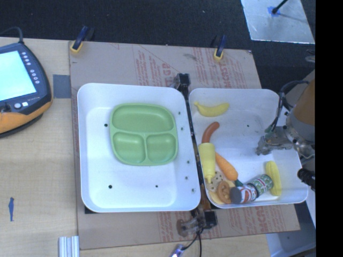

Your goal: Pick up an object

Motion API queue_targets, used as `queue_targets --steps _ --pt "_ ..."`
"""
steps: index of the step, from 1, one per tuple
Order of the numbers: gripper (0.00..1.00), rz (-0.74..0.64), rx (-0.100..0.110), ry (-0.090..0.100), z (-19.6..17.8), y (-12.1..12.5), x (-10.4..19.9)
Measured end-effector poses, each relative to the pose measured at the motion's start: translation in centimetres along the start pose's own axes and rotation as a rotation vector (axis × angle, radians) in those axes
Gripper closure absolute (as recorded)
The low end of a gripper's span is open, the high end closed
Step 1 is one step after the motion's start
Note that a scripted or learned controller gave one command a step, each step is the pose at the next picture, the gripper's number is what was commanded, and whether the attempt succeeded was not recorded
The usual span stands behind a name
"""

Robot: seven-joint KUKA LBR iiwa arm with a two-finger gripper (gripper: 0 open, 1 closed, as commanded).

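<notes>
- Two shallow white bins sit side by side on a brown cardboard sheet (161,68), which lies on a pale wood counter (32,186).
- Left bin (94,143) holds a green divided plate (143,134), lying flat.
- Right bin (252,103) holds toy food: a yellow banana (211,109) near the top, a red sausage (209,132) below it, then a yellow corn cob (207,162) touching an orange carrot (226,167).
- At the right bin's bottom edge lie a round cracker (220,189), a small bottle (253,189) on its side, and a yellow piece (273,176) just beside it.
- Tool (267,144) reaches in from the right, low over the right bin, apart from the food; nothing shows between its fingers, and I cannot tell whether they are spread or closed.
- Blue and yellow clamps (79,40) pin the cardboard's far edge.
- Tablet-like pendant (19,84) with a lit screen rests on the counter at far left.
- Dark floor (161,9) lies beyond the counter, with a pale sheet (276,15) at top right.
</notes>
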State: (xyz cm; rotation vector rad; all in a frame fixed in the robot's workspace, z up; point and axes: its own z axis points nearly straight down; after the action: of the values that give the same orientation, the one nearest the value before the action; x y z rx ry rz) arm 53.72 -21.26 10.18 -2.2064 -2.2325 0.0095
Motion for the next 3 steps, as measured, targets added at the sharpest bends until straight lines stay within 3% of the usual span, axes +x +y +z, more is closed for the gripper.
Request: queue_targets --steps 1,2,3 --pt "1.0 0.007 -0.005 0.002 -14.0 7.0 5.2" --pt "0.0 0.008 -0.004 0.002 -13.9 6.9 5.1" --pt "0.0 0.007 -0.002 0.002 -7.6 12.0 10.6"
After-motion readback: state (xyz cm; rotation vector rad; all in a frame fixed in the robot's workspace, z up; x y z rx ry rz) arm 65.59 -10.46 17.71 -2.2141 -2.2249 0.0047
